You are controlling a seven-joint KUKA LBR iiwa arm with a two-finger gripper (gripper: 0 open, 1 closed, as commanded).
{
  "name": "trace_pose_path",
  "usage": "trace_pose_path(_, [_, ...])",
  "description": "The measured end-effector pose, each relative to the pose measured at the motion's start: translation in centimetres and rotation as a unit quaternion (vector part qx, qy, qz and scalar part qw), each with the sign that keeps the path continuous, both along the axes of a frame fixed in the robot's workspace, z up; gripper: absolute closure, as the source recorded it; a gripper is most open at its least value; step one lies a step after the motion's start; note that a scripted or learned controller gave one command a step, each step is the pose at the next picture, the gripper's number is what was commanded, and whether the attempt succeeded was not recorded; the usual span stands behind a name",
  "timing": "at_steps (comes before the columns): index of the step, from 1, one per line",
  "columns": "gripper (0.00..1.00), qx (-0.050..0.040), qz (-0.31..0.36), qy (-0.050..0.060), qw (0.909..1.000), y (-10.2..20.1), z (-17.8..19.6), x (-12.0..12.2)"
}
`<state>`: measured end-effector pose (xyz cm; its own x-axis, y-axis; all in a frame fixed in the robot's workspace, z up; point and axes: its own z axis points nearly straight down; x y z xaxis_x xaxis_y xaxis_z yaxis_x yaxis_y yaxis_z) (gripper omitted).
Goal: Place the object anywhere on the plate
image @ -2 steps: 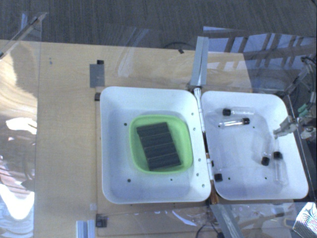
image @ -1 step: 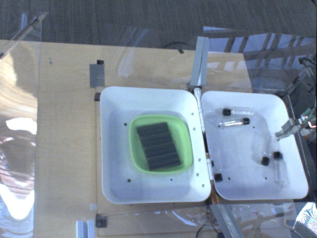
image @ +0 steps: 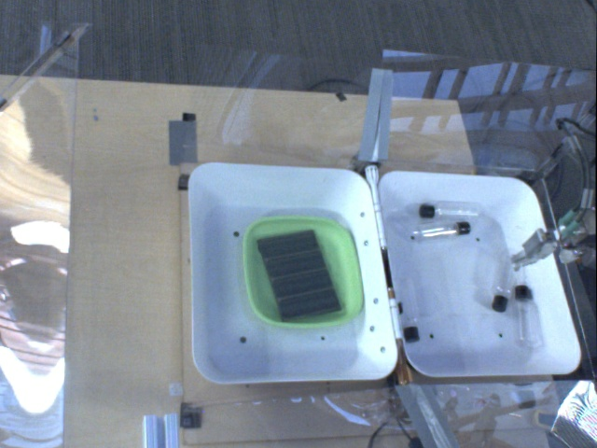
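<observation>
One dark grey ribbed block [image: 298, 275] lies flat on the green plate [image: 256, 287]. It sits on the plate's middle, long side running from the upper left to the lower right, with green rim showing all around it. Nothing is touching it from above.

Plate: square with rounded corners, sitting in the left white bin [image: 215, 250], roughly centred, with white floor visible on every side of it.

Right of the plate, past the divider where the two bins meet, is the right white bin [image: 466, 353]. Several clear tubes with black caps lie scattered in it:
- one tube [image: 446, 212] up and to the right of the plate
- a second tube [image: 438, 233] just below the first, slightly tilted
- a third tube [image: 527, 323] far right of the plate, near the bin's far wall, with two black caps [image: 501, 301] beside it

Gripper [image: 539, 248]: seen as pale metal hardware at the far right rim of the right bin, well apart from the plate and block. It is too small and cluttered by cables [image: 571, 147] to tell whether the claw is spread or closed; nothing is visibly held.

Wooden bench top [image: 121, 250] extends left of the plate, catching a bright glare.
</observation>
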<state>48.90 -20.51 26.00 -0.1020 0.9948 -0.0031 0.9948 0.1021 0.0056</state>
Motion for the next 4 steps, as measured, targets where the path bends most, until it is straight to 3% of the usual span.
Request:
trace_pose_path(3, [0.00,0.0000,-0.009,-0.001,1.0000,0.0,-0.3,0.0])
trace_pose_path(4, [0.00,-0.0003,-0.050,-0.002,0.9987,-0.1,5.2,0.0])
